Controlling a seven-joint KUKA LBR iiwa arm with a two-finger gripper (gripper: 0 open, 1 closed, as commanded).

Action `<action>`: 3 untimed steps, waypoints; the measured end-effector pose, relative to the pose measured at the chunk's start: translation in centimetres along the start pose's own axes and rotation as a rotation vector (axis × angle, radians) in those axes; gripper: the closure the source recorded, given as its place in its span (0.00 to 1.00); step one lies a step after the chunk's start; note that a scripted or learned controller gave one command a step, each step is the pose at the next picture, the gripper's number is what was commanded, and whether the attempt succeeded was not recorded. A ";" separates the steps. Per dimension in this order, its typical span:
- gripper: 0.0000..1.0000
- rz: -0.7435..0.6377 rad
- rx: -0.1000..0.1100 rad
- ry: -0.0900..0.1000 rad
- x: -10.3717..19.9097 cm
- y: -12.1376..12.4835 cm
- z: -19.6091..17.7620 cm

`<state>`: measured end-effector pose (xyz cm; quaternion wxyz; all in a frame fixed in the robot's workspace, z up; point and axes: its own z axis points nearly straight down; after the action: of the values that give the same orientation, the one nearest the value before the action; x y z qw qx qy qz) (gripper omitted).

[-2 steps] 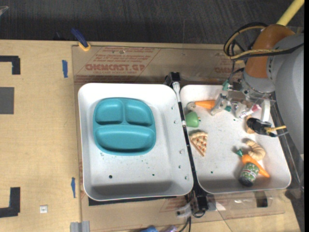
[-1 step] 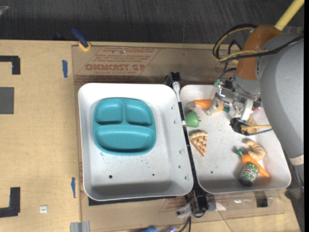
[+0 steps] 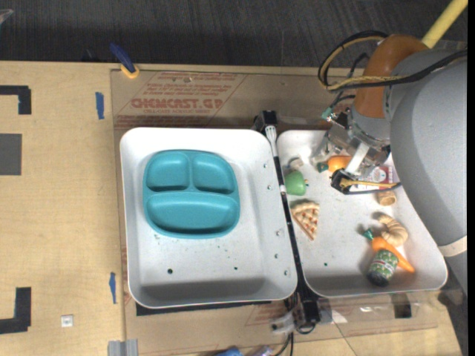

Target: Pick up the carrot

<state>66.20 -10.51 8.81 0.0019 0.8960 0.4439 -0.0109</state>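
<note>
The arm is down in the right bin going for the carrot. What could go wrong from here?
1. The gripper sits at the far end of the right bin by a small orange piece, while the carrot lies at the near end: it may grab the wrong thing.
2. The carrot touches the green bottle and a tan piece, so a grasp may catch or shove them.
</note>
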 end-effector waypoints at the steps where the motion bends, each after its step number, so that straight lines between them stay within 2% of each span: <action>1: 1.00 0.003 0.002 -0.002 0.0 -0.1 -0.8; 2: 1.00 0.009 -0.010 0.022 -0.7 -2.6 -0.2; 3: 1.00 0.050 -0.016 0.028 -4.1 -7.1 -0.2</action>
<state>58.10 -9.48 9.17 0.0029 0.9067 0.4216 0.0052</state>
